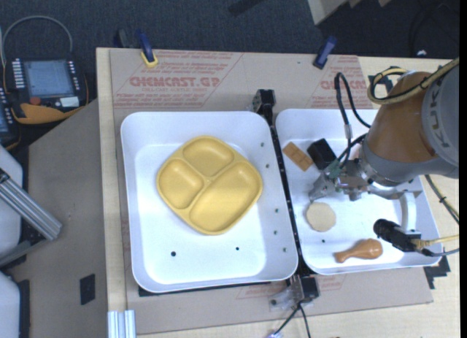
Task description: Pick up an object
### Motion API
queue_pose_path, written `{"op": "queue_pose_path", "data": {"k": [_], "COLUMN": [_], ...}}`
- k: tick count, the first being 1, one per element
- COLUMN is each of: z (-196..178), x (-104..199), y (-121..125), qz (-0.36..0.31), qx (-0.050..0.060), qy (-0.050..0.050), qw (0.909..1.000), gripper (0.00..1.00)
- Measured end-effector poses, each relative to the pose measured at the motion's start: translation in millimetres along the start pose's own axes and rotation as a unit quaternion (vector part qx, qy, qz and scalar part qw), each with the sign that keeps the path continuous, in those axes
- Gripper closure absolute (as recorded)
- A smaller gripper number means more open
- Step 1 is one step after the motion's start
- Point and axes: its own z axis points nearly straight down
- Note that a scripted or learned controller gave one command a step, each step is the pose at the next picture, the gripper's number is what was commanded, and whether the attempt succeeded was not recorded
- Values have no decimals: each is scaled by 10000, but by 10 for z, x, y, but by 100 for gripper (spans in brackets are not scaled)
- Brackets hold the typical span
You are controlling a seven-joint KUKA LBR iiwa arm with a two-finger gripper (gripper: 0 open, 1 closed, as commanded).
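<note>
Along the near wall of the right bin (350,216) lies a tan toy drumstick (359,251), its long axis roughly left-right, fat end pointing right and thin end left. Up-left of it we see a round cream disc (320,217), and just beyond that the gripper (322,187); we cannot tell whether it is released or clenched.

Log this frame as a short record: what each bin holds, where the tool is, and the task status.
left bin: one yellow divided plate, near the middle
right bin: brown block, black block, pale round disc, tan drumstick-shaped piece
tool: over the right bin, between the black block and the pale round disc
arm: reaches in from the right of the view
task status: no object visibly held
</note>
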Motion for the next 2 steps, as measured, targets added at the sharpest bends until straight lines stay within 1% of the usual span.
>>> {"op": "queue_pose_path", "data": {"k": [1,2], "z": [331,209], "x": [4,10], "y": [-2,11], "qz": [1,-1], "qx": [-20,-49], "qy": [-2,-5], "qw": [10000,10000], "gripper": [0,100]}}
